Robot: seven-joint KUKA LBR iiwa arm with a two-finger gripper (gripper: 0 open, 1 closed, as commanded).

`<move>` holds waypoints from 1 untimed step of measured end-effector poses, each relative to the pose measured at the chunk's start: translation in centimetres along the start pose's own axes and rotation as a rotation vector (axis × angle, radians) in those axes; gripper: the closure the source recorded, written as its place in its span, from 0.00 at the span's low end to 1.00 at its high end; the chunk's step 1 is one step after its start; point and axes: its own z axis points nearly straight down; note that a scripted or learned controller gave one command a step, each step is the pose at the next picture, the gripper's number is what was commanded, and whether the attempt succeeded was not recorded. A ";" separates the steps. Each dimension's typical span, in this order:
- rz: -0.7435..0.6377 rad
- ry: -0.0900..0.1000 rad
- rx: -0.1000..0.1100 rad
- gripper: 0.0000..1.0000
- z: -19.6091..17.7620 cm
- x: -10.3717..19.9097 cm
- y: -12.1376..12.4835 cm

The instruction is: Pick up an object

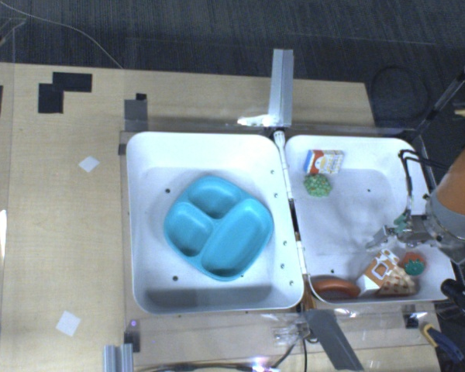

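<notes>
A blue three-compartment plate (218, 227) lies in the middle of the left bin (143, 169). In the right bin (356, 208), a small white, red and blue carton (324, 162) sits at the far left with a green knobbly object (318, 185) just in front of it. The gripper (389, 240) reaches in from the right, low over the near right corner, just above an orange-and-white box (381, 270); I cannot tell how wide it stands or whether it has hold of anything. A brown bowl (335, 287) lies at the near edge.
</notes>
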 end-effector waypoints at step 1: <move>-0.325 -0.002 -0.003 0.00 -2.7 -1.3 0.1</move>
